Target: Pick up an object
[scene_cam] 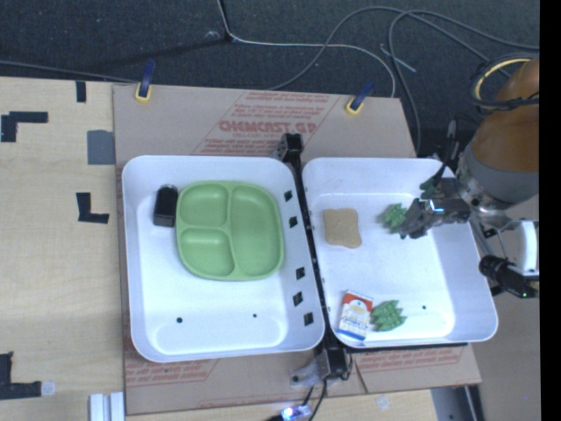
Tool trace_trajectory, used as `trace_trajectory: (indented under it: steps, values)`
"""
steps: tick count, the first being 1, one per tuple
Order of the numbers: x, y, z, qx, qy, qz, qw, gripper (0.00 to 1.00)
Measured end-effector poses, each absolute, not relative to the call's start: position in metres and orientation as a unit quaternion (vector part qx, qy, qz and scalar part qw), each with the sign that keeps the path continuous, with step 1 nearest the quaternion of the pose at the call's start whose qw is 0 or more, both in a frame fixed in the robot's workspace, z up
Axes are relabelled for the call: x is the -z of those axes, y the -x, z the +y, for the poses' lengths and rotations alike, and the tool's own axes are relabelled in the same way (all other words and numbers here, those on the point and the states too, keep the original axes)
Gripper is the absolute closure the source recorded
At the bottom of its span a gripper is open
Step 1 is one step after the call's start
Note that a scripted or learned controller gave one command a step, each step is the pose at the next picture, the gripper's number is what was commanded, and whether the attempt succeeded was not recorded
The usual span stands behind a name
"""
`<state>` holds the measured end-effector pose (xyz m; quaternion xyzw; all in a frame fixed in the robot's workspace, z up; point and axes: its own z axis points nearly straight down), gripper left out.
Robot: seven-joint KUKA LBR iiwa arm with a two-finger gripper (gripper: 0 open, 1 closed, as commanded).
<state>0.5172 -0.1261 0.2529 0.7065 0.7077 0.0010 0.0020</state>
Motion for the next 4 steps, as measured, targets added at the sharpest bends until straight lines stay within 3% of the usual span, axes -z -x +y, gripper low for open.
trace_trajectory:
  steps: [1, 4]
  values:
    - [-0.254, -0.516, -0.08, -0.0001, -0.705, 0.709, 0.0, 1.0]
    - [-0.239, -0.486, 0.078, 0.0003, -0.704, 0.71, -0.001, 1.0]
